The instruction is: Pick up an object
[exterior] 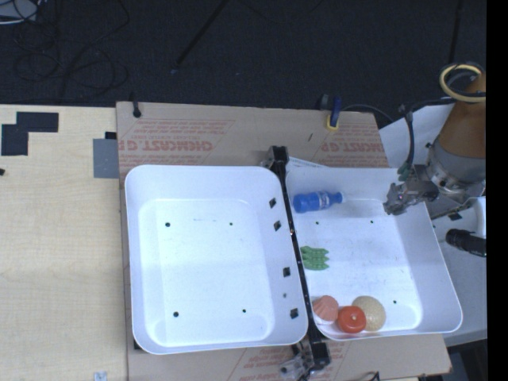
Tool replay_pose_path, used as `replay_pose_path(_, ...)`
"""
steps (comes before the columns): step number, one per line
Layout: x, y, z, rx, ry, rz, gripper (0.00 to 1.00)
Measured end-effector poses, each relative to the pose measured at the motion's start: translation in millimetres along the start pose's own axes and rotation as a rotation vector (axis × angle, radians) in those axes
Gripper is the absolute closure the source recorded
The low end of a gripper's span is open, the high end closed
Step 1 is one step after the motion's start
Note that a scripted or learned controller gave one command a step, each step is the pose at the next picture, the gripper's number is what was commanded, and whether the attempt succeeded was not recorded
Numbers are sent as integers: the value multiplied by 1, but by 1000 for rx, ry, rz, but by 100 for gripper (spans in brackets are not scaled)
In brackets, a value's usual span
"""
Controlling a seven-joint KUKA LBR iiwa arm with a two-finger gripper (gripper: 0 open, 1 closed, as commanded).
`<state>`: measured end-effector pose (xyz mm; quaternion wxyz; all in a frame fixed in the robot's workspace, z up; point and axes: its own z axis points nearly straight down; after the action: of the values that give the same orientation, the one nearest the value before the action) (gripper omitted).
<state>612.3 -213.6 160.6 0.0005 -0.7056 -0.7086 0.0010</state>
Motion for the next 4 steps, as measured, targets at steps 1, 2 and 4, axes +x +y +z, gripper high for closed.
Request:
replay_pose_path(1,-1,0,-10,1,0,-2,100)
replay_pose_path(2,-1,0,-20,2,-1,-4,100)
replay_pose_path(4,-2,0,-39,3,-1,-9,100)
